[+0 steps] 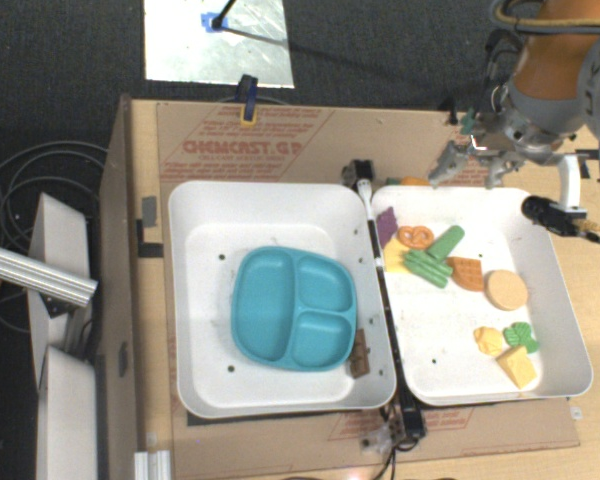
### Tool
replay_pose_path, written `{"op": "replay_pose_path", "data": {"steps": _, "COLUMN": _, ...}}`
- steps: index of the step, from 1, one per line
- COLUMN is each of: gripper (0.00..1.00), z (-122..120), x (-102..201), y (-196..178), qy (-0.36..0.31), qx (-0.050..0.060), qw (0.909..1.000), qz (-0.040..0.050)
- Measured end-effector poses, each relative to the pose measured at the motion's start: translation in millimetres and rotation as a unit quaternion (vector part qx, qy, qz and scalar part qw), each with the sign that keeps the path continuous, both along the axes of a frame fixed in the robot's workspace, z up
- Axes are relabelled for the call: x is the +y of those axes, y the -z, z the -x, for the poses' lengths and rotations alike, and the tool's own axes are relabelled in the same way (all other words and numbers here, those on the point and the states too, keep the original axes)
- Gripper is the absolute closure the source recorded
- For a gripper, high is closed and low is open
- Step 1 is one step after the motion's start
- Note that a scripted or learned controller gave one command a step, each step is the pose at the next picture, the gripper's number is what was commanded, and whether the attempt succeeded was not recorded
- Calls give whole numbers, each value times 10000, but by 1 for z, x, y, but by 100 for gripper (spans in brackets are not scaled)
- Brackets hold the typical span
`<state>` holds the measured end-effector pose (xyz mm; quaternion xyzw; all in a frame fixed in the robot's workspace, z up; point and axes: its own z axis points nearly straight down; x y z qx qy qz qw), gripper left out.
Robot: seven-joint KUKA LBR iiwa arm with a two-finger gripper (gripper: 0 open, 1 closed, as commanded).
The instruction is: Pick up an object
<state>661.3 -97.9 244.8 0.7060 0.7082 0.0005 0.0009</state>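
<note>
Dark carpet lies behind the counter (280,138), which is covered by brown cardboard. At the left of the frame stands the left bin (200,268), and a blue divided plate (293,308) lies flat in its middle, probably as a place for sorted things. To the right, the right bin (565,353) holds the toy food close together: a pretzel (415,236), a green vegetable (432,258), a round biscuit (506,290) and yellow pieces (510,353). They touch, so a clean grasp is difficult. At the upper right, the end effector (472,166) hangs over the bin's far rim, its fingers spread apart and holding nothing.
</note>
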Motion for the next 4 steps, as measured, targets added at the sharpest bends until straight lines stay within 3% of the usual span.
{"op": "replay_pose_path", "data": {"steps": 1, "gripper": 0, "z": 43, "x": -25, "y": 92, "qy": 25, "qx": 48, "qw": 10000, "qz": -6}}
{"op": "replay_pose_path", "data": {"steps": 3, "gripper": 0, "z": 23, "x": 17, "y": 149, "qy": -15, "qx": 4, "qw": 10000, "qz": -5}}
{"op": "replay_pose_path", "data": {"steps": 4, "gripper": 0, "z": 35, "x": 48, "y": 55, "qy": -20, "qx": -25, "qw": 10000, "qz": -6}}
